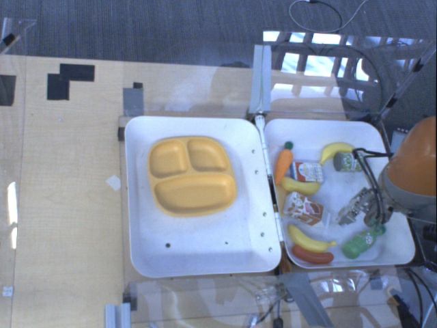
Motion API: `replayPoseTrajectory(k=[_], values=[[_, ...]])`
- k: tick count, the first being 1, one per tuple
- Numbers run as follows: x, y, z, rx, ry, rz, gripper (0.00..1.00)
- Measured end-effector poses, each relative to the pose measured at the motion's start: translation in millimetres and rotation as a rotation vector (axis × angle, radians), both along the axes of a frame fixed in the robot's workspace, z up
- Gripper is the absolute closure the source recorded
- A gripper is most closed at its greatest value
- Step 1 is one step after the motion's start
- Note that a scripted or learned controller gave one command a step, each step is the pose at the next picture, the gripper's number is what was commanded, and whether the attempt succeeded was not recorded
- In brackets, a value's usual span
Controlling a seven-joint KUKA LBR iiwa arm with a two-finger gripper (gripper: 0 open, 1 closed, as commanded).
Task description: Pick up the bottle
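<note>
**Claw poised just above the green bottle**

The claw (364, 209) was seen low over the right bin (403, 251), reaching in from the right, with the arm's orange band (418, 157) above and behind it. Its fingers appeared slightly spread, and nothing was seen pinched between them. The green bottle (360, 243) lay on its side just below the claw, toward the near edge of the bin, close to the fingers but not between them.

A good grasp, it was judged, would call for the claw to be shifted toward the near edge until it was centred over the bottle's body, then turned so the fingers closed across the narrow width rather than along its length. A descent close to the bin floor would be needed, since the bottle lay flat and could roll away.

To the claw's left lay a small carton (304, 208), and further left and nearer, a banana (308, 236) and a red sausage (313, 255); these were well clear. The yellow tray (192, 175) sat in the left bin (140, 251), far to the claw's left.
</note>
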State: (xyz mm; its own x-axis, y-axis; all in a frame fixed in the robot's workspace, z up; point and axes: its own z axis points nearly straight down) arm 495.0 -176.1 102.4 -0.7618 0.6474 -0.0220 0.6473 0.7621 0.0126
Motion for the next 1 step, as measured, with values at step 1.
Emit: replayPoseTrajectory(k=[1], values=[[-0.1,0.1,-0.1,0.0,0.0,0.0,0.0]])
